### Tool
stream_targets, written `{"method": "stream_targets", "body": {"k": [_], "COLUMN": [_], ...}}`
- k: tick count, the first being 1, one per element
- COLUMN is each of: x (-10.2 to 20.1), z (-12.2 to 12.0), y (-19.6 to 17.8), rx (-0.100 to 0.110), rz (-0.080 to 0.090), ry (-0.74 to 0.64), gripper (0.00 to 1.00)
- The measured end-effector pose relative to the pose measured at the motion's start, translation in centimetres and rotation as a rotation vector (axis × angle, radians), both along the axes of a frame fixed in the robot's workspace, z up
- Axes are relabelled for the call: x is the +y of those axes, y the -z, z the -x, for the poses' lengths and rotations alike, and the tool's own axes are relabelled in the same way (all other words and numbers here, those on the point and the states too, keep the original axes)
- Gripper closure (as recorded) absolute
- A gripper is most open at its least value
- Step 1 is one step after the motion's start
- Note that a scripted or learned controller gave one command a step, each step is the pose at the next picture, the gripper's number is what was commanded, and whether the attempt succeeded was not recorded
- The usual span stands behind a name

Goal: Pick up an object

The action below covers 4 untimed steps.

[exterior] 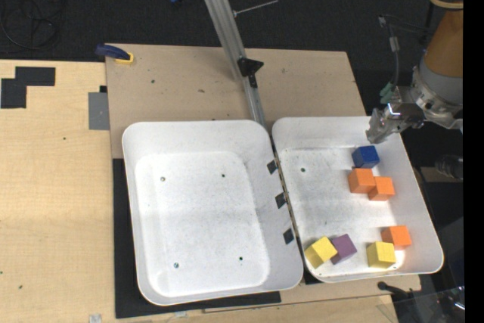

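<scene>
The right bin [318, 140] holds several blocks. A blue block [366, 156] lies near its far right side, with two orange blocks [362, 179] [383, 188] touching just in front of it. Along the front lie a yellow block [321, 250], a purple block [342, 246], another yellow block [380, 254] and an orange block [398, 237]. My gripper [378, 129] hangs at the bin's far right edge, just above and behind the blue block. Nothing shows between its fingers.
The left bin [144, 140] sits beside the right one, with black clips along the shared edge. A slanted aluminium bar [224, 19] rises behind the bins. A blue and yellow clamp [115, 53] lies at the bench's far left corner.
</scene>
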State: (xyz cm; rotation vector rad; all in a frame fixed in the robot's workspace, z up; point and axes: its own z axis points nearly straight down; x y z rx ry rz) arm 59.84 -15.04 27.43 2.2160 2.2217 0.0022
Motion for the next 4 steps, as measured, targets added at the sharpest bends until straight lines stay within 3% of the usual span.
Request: {"method": "stream_targets", "body": {"k": [2, 4], "x": [11.1, 20.9], "z": [1.3, 4.4], "y": [2.4, 4.1], "rx": [0.008, 0.01], "rz": [-0.004, -0.003], "ry": [-0.002, -0.002], "gripper": [1.0, 1.0]}}
